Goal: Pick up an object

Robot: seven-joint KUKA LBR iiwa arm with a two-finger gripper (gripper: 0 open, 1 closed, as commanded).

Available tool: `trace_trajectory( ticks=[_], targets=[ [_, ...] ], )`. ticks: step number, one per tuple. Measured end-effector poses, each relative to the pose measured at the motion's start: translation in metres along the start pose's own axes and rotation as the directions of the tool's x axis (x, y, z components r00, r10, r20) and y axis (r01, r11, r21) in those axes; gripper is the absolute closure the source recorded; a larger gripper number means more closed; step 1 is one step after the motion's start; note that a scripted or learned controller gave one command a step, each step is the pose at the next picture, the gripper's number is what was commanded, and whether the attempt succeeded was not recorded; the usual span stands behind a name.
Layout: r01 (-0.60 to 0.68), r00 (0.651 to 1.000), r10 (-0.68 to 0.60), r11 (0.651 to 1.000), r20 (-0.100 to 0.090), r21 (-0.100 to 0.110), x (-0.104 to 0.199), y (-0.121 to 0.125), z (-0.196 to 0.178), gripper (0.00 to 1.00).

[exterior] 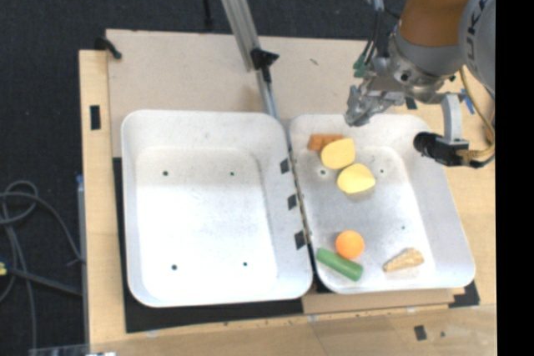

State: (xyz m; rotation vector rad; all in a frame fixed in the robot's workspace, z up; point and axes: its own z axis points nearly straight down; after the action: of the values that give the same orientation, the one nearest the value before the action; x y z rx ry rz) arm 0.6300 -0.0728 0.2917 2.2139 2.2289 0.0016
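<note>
While the two-finger gripper (357, 116) hung over the right white bin's (434, 204) upper rim, jaw state impossible to tell, the pale yellow rounded piece (338, 153) lay just below-left, beside an orange block (321, 142).

Left bin (209, 204) floor open; right bin (434, 204) cluttered.

2 bins (133, 179) are set side by side; 5 food pieces (338, 153) are held in the right bin (434, 204).
</note>
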Motion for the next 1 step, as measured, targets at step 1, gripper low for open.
trace_trajectory(
  ticks=[1],
  targets=[
    [0.001, 1.0, -0.001, 1.0, 0.0, 0.001, 0.0614, -0.0041, 0.0084, 1.0]
  ],
)
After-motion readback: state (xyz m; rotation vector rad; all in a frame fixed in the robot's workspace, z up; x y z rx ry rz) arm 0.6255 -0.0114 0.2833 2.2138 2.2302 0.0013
